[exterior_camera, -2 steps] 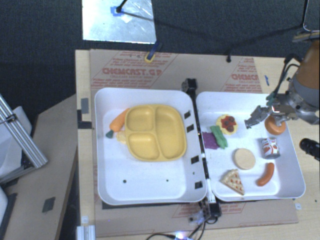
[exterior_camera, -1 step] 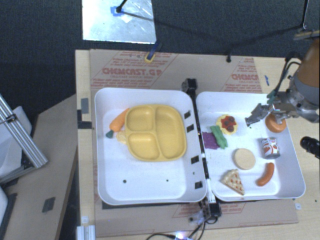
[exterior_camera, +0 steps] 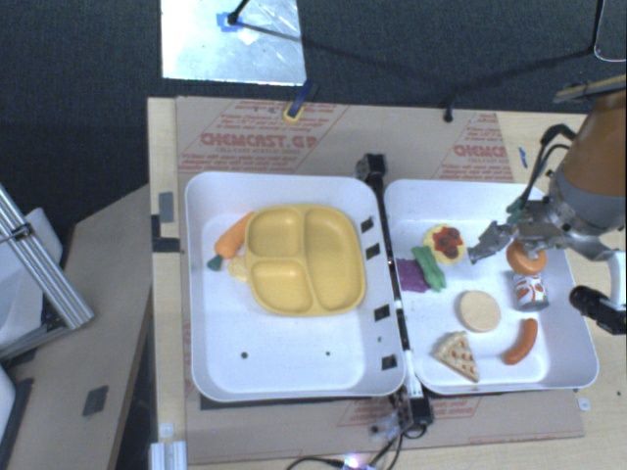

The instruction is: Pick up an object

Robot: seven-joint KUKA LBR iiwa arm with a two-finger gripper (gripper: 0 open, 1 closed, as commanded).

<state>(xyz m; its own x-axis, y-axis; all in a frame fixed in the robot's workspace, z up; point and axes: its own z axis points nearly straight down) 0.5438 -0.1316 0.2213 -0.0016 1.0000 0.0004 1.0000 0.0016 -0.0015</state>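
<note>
the arm [exterior_camera: 593, 179] comes in from the right over the right bin [exterior_camera: 573, 375], and the tool [exterior_camera: 495, 243] is low over the far right part of that bin. one grey finger [exterior_camera: 482, 251] points to the left, toward the small pizza-like disc with red topping [exterior_camera: 446, 241], but i cannot tell if the fingers are apart or together, because the wrist covers much of them. nothing is seen between them, so in my judgement no object is taken yet.

the things to pick lie all in the right bin: an orange round piece [exterior_camera: 525, 258] just beside the tool, a small can [exterior_camera: 530, 290] a little nearer than it, a beige round cookie [exterior_camera: 479, 310] in the middle, a sausage [exterior_camera: 521, 341] near the right edge, a pizza slice [exterior_camera: 458, 354] at the near side, and a green bean [exterior_camera: 428, 266] lying against a purple piece [exterior_camera: 411, 276] at the left side. the left bin [exterior_camera: 216, 360] has a yellow divided plate [exterior_camera: 299, 259] with a carrot [exterior_camera: 233, 235] touching its left rim.

to do this step well, i think the tool should choose one object that stands free, like the cookie or the sausage, come straight down above its middle, and close across the narrow side. the orange piece and the can lie close together, so a grasp there could push one away.
</note>
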